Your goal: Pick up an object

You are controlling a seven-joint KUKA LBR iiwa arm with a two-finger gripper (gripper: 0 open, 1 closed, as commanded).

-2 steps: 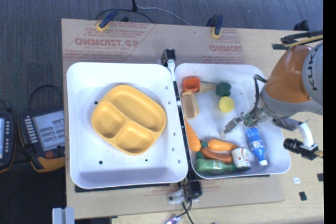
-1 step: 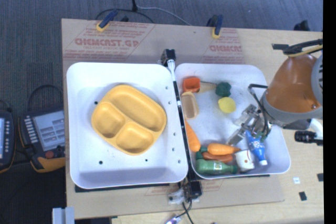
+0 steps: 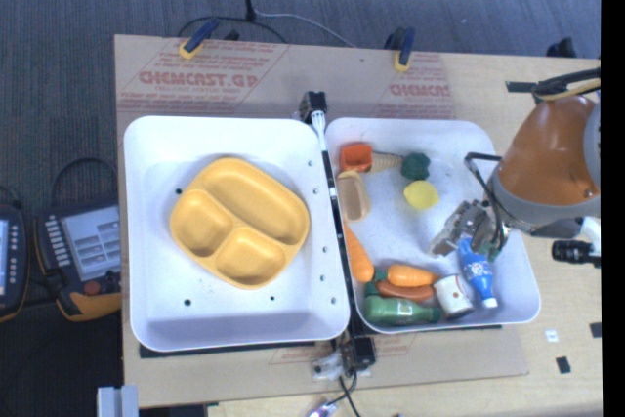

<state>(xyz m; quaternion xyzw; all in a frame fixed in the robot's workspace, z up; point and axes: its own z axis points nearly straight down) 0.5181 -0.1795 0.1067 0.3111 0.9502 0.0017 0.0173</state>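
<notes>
Bottles and veggies crowd the near end of the right bin [image 3: 508, 210]: a green bottle [image 3: 402, 311] lying flat, a white cup [image 3: 453, 294], a blue bottle [image 3: 477, 275] and an orange carrot [image 3: 410, 276]. The gripper [image 3: 469, 231] sits low just above the blue bottle; can't tell whether its fingers are open or shut or holding anything. Farther back are a yellow ball [image 3: 421, 195], a dark green piece [image 3: 415, 164] and an orange cup [image 3: 355, 156]. The left bin [image 3: 156, 308] holds a yellow divided tray [image 3: 240, 221].

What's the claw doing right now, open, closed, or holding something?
Claw: low in the right bin, just above the blue bottle; nothing visibly held, and open or closed cannot be told.
</notes>
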